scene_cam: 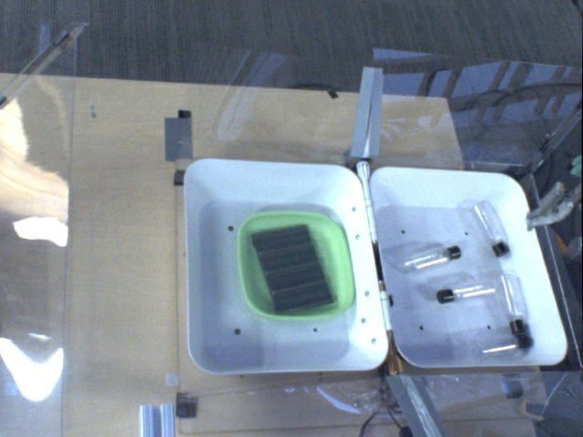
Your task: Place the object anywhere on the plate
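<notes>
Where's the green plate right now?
In the camera view, the green plate sits mid left bin, holding a dark ridged block; the vials lie in the right bin.

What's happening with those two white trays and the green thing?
A robot is meant to put something on the green plate, which sits in the left bin. A dark ridged block already lies on it. The right bin holds four clear tubes with black caps, lying loose and apart. Nothing is touching them at this moment.
</notes>
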### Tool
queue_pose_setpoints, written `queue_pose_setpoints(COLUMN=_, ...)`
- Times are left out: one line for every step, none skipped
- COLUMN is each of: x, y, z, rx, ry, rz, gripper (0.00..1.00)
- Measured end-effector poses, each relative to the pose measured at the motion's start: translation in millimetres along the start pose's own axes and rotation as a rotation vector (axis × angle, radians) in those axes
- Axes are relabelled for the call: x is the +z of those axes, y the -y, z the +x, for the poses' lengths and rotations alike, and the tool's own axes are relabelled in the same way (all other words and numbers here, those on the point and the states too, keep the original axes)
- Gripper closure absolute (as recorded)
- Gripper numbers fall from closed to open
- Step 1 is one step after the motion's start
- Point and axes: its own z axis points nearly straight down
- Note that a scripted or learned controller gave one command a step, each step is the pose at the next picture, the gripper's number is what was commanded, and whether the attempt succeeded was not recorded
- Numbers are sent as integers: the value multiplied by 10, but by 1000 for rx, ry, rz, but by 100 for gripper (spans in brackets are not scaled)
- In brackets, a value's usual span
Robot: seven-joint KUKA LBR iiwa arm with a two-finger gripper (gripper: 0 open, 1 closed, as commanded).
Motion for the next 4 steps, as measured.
queue_pose_setpoints(x=-106, y=-23, z=16, rx=-9, ry=2, rz=-6, gripper=100)
queue_pose_setpoints(x=1311, y=173, z=450, rx=-44, ry=-1, rz=8, gripper=100)
queue_pose_setpoints(x=1498, y=419, z=1207, rx=-190, ry=-4, rz=5, gripper=100)
queue_pose_setpoints(x=1500, y=632, z=1842, rx=-247, ry=-4, rz=6, gripper=100)
